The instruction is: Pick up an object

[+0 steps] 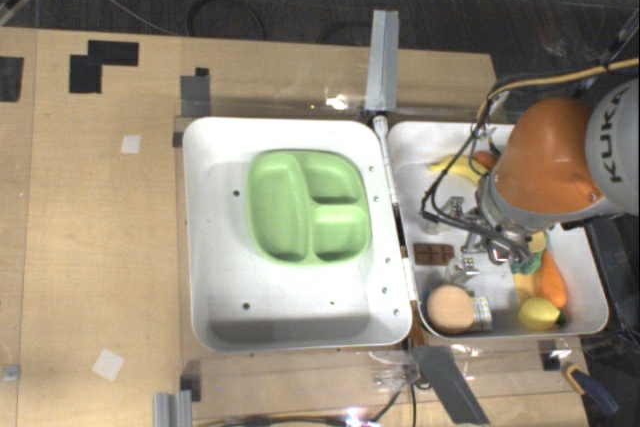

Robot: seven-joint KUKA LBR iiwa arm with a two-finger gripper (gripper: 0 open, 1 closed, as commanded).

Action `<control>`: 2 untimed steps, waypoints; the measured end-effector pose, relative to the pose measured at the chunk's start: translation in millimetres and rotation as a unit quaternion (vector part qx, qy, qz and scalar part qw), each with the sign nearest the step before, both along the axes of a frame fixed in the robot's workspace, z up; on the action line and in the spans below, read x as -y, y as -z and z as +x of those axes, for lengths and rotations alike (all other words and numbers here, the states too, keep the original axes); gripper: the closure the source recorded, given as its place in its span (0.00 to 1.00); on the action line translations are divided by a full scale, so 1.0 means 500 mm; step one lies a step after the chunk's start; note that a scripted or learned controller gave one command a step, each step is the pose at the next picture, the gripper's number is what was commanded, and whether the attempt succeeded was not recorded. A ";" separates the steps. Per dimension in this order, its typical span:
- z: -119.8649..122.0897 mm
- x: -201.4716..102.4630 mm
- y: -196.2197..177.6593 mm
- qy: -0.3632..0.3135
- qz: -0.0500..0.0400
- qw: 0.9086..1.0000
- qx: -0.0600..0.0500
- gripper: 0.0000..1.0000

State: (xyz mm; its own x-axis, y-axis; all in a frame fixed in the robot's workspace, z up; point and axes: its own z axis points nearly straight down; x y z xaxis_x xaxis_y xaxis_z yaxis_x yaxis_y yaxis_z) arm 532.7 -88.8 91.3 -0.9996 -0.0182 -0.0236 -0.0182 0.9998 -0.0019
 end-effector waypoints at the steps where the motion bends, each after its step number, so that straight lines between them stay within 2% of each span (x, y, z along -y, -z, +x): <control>1: -0.061 0.064 -0.001 -0.103 -0.003 0.995 0.002 0.00; 2: -0.014 0.185 0.001 -0.124 -0.005 0.992 -0.001 0.00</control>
State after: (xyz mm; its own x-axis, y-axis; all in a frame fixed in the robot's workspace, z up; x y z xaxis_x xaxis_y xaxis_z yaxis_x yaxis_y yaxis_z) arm 525.7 -181.3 90.6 -0.9641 -0.2647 -0.0199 -0.2645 0.9643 -0.0108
